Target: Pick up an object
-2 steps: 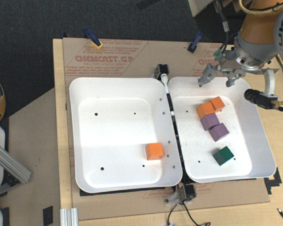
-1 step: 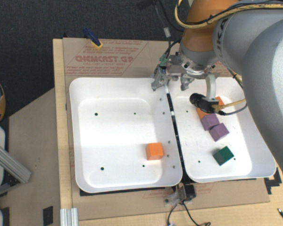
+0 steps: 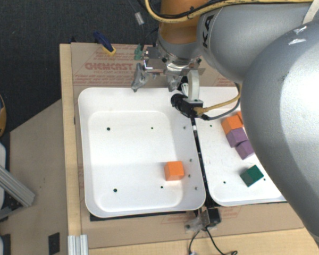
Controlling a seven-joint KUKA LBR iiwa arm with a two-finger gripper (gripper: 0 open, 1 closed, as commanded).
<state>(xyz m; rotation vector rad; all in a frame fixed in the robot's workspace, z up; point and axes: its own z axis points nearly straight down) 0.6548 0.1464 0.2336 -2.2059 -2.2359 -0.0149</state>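
Jaws [image 3: 162, 84] empty above left bin [image 3: 95, 158], orange cube [image 3: 174, 170] inside

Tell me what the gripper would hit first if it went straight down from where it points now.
Probably the far rim of the left bin: the gripper hangs above that edge. Depth is unclear, so it might meet the cardboard behind instead.

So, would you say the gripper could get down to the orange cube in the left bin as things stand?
Probably yes: the orange cube sits alone on the left bin floor, nothing over it, with the gripper at the far rim.
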